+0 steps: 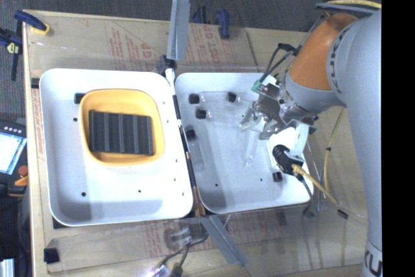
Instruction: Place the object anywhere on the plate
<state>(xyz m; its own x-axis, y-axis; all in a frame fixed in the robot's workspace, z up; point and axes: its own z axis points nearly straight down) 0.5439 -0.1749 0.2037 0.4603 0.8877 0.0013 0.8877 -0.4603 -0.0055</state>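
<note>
While the gripper point(258, 121) hangs over the right bin point(220, 194), its clear fingers look a little parted, and I cannot tell if anything is between them. A few small dark pieces point(193, 99) lie scattered in that bin. To do well, it must lift its object clear of the rim and cross to the yellow plate point(120, 99) in the left bin point(61, 198), which bears a dark ribbed block point(121, 133).

Your arm point(337, 68) reached in from the right, orange band above the wrist, bent down over the right bin point(220, 191). Its end effector point(254, 130) hung low over that bin's upper middle.
</note>
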